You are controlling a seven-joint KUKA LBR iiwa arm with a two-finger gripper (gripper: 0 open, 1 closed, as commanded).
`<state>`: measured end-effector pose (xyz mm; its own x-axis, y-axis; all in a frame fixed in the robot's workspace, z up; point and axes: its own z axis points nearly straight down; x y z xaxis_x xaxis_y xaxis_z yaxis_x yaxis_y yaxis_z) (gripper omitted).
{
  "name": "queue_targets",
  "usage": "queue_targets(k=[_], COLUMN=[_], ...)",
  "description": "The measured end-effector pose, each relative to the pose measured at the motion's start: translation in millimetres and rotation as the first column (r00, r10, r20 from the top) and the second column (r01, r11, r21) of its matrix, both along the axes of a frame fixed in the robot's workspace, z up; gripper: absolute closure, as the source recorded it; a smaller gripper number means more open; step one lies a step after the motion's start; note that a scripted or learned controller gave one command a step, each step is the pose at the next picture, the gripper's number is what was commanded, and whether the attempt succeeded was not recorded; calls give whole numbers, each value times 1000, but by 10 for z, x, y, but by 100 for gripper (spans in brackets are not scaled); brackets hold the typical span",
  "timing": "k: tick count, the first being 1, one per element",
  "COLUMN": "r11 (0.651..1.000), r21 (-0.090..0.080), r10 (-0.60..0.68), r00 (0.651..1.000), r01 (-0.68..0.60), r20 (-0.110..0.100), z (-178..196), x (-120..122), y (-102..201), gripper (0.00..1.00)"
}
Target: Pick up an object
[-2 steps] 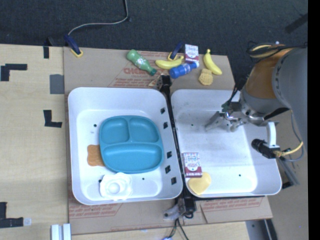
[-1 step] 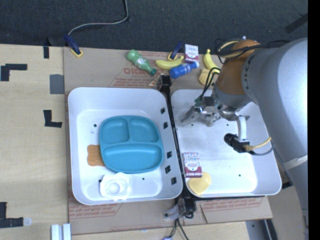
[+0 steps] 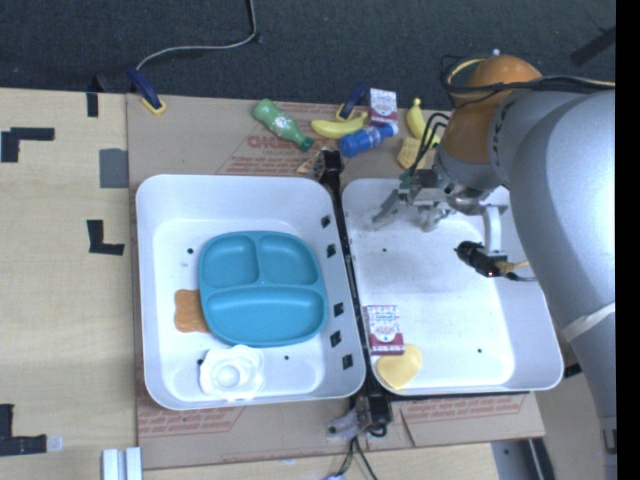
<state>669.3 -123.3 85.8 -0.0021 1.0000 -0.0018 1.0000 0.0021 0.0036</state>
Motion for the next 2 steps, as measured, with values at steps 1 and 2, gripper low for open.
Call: queue_targets(k=[1, 2], r11=[1000, 1000], r21=[0, 0], r10=[-1, 0], r00=[1000, 1000], r01=[1, 0], r20=[-3, 0], z=[0, 2], x=[-323, 1], y=[245, -85], gripper=[0, 0])
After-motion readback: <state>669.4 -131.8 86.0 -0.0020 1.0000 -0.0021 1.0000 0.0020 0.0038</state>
